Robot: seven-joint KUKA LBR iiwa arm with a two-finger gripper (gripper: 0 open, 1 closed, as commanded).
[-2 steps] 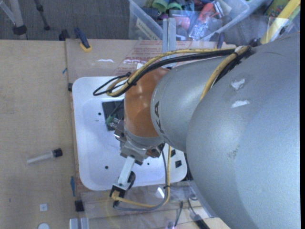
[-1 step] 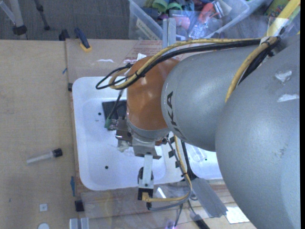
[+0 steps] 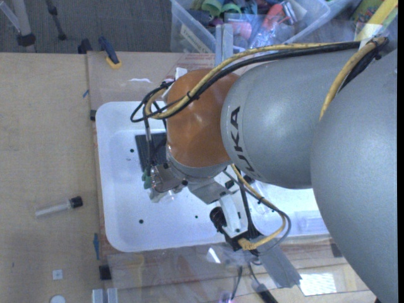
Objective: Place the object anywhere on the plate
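Prob. a small, light obj, hidden under the tool [image 3: 154, 185] over the shallow white plastic bin [image 3: 123, 223]; can't tell tool's state, so grasp it mid-body.

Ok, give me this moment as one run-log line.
arm: over white bin | gripper: low in bin, fingers unclear | plate: unseen | object: unconfirmed

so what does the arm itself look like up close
The arm is bulky, rounded and glossy grey, with an orange band above the wrist and dark KUKA lettering beside it. Black and yellow cables run along its top and loop down below it. The gripper looks dark and metallic.
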